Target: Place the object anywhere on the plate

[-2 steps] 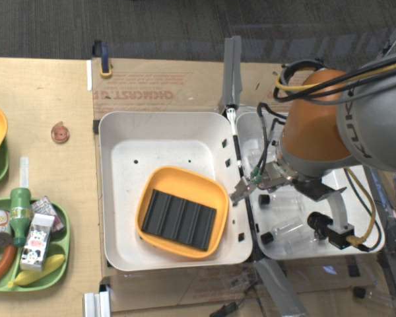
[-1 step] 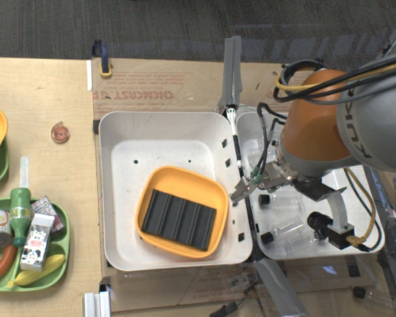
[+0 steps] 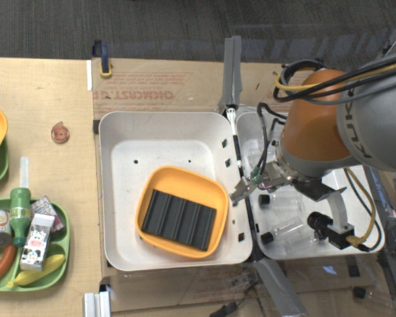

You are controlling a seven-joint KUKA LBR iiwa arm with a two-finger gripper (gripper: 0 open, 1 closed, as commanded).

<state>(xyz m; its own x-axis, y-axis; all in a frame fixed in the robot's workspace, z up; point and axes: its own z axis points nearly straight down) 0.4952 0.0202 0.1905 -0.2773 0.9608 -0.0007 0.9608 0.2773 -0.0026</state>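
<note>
Gripper [image 3: 245, 189] sits low over the divider between the two bins, metal fingertip poking toward the left bin; can't tell its state, since the orange wrist and cables cover most of it. Nothing visibly held.

Task thing: dark ribbed block [image 3: 179, 220] lying flat on the yellow plate [image 3: 160, 179], inside the left bin [image 3: 119, 144], a bit toward the plate's near edge. Looks like the object is already on the plate, so the placing step reads as done or nearly so. Judgement only.

To do the step well: if release is done, lift straight up and clear the plate rim and bin wall before swinging right; don't drag the tip across the plate edge, which would tilt it and slide the block off.

Right bin [image 3: 297, 240] under the arm holds clear plastic bits, hard to make out. Black fitting w/ cables hangs off the wrist near there, a snag risk against the bin wall.

Further out on the counter [image 3: 59, 84]: green compartment tray [image 3: 56, 259] w/ toy food (green bottle [image 3: 20, 213], small can, cartons, a sausage, a banana), well apart from the bins. Small pink round item [image 3: 60, 133] beside the left bin. Yellow and green dishes at far left edge. None in the way.
</note>
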